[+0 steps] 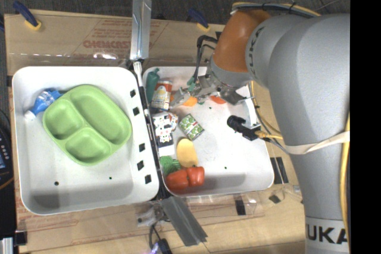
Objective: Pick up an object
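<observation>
Bench (pixel 71 33) bears left bin (pixel 24 128), right bin (pixel 250 157).

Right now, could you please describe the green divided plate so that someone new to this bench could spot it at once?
Look at the left bin of the two white bins on the bench. The green divided plate lies in its middle, tilted, with three compartments. It is by far the largest thing there; its one neighbour, a small blue object, sits at its upper left edge.
</observation>
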`<state>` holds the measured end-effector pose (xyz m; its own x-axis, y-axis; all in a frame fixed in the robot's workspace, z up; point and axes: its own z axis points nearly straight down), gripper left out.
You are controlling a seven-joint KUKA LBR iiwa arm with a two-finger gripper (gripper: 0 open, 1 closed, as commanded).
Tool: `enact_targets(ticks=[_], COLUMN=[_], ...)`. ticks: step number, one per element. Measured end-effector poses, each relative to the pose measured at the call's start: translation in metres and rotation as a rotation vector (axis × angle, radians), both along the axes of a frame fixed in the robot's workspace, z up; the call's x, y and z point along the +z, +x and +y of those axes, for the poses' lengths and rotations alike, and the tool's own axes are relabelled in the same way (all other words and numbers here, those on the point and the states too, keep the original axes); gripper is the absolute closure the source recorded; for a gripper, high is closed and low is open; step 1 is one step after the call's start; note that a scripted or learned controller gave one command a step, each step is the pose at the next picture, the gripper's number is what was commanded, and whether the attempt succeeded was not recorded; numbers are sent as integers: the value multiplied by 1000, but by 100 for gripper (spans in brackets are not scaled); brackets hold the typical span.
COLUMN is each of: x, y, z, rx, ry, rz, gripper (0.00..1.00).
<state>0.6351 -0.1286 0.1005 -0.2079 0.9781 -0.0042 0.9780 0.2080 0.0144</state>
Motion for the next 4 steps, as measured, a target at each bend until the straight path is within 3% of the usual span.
enact_targets(ticks=[1,2,3,4], x=[13,102,58,59], y=[1,22,21,21], z=[-4,-52,-80,-80], rx=[0,185,311,311], ry=[-8,-2,-1,-1], rz=[-3,13,18,17], gripper=[100,100,100,0])
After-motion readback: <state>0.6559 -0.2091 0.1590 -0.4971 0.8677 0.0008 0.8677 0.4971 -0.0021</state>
